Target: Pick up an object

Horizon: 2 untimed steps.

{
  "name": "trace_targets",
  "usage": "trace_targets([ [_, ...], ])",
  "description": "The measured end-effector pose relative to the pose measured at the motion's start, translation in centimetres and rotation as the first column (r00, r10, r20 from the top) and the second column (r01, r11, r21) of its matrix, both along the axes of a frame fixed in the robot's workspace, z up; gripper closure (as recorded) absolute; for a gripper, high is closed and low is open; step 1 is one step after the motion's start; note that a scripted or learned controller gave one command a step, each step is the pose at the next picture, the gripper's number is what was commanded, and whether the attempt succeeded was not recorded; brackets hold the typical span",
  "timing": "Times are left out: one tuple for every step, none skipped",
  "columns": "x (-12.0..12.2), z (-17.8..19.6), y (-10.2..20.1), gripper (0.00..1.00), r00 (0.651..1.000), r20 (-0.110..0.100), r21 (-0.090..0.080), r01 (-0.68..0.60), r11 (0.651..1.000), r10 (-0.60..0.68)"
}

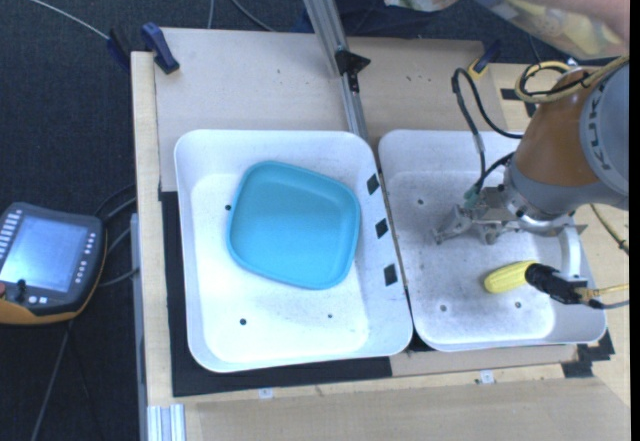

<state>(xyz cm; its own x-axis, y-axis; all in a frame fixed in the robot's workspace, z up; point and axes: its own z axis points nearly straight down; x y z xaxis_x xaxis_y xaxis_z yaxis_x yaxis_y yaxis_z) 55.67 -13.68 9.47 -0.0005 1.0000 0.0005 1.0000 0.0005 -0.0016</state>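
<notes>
- A small yellow oblong thing [505, 276] lies on the floor of the right bin [440, 314], toward its near right side. As the loose item closest to the tool, it is the likely one to pick.
- It looks rounded and smooth, probably light and fairly stiff. Its curved skin could slip or roll, so the safest hold is across its short width at the middle, taken from above.
- Its right end sits against dark robot hardware, so that end is crowded. The left end and middle are open to reach.
- The gripper [468, 224] is low in the same bin, just up and to the left of the yellow thing and apart from it. Nothing can be seen held in it. From this angle I cannot tell whether it is set wide or narrow.
- The arm [560, 144], grey with an orange band, comes in from the right above the bin.
- The left bin [200, 164] holds a blue square plate [293, 224] with rounded corners. It is shallow and lies flat, which makes it a harder pick.
- Both bins sit side by side on a pale bench [250, 79].
</notes>
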Motion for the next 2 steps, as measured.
trace_targets([
  [0.1,1.2,0.0,1.0,1.0,0.003,0.0,0.0,1.0,0.0],
  [0.3,7.4,-0.4,1.0,1.0,0.007,-0.002,0.0,1.0,0.0],
])
